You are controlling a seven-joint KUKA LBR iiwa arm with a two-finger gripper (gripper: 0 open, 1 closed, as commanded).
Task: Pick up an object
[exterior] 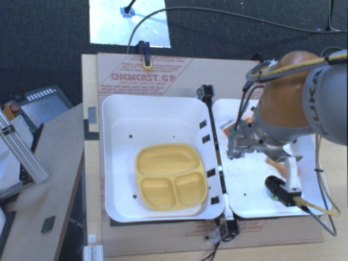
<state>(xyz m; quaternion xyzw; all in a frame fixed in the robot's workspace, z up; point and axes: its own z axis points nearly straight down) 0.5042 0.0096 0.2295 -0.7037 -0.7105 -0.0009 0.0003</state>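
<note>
The grey arm (326,99) reaches in from the right, its orange band (285,86) bulging just above the wrist. Below the band the wrist turns downward and toward the left, ending in the 2-finger gripper (235,150), a dark metal cluster with cables looping past the band and trailing behind it.

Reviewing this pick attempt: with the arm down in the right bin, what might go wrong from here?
1. The arm hides most of the right bin, so the small orange items under it are hard to judge; a grab may close on nothing.
2. The gripper sits near the divider between the bins and might bump it.
3. The yellow tray lies in the left bin, away from the gripper.
</note>
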